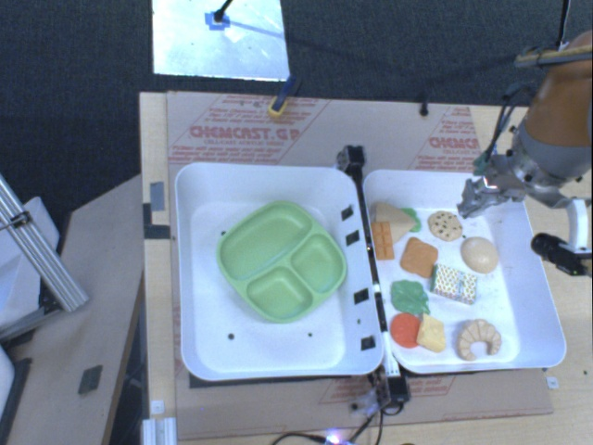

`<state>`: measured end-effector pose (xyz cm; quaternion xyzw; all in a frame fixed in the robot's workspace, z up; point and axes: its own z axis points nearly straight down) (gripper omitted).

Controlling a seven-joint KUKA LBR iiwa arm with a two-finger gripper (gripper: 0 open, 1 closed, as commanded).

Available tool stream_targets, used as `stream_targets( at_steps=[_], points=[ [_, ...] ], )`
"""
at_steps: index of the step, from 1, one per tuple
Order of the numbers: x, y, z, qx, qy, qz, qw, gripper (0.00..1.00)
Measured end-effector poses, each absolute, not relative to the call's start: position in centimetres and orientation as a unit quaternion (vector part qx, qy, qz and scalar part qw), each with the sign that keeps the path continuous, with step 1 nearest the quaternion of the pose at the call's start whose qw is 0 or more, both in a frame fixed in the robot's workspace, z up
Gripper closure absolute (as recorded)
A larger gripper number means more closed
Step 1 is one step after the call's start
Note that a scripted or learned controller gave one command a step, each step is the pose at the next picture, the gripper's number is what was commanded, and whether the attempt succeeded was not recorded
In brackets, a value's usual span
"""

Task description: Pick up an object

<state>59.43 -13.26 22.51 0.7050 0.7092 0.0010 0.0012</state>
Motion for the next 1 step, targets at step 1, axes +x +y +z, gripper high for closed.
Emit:
stream_targets(
  at_steps=[1],
  points=[
    [58.36,-7.28,22.52,0.704,0.71,0.0006,0.0,1.0]
  ],
)
